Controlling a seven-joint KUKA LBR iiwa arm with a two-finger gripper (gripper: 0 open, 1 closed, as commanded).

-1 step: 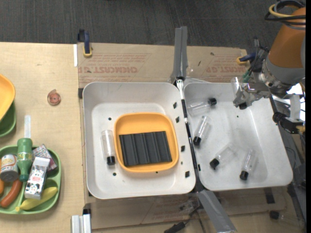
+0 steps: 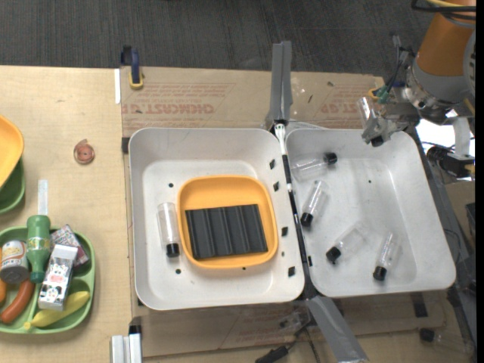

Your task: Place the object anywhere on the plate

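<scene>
Camera view: cardboard (image 2: 227, 106) beneath bins (image 2: 144, 203) bears inverted red "CHEMCAST" lettering.

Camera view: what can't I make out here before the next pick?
- Hand: small and dark over the right bin's far rim; finger state unreadable.
- Arm: cut off by the top and right edges.
- Clear vials, such as the one near the divider: too small to judge contents.
- Left yellow dish: cut off by the left edge.

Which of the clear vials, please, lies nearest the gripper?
The vial at the right bin's far-left corner lies closest to the gripper; the other three there lie nearer the camera.
</scene>
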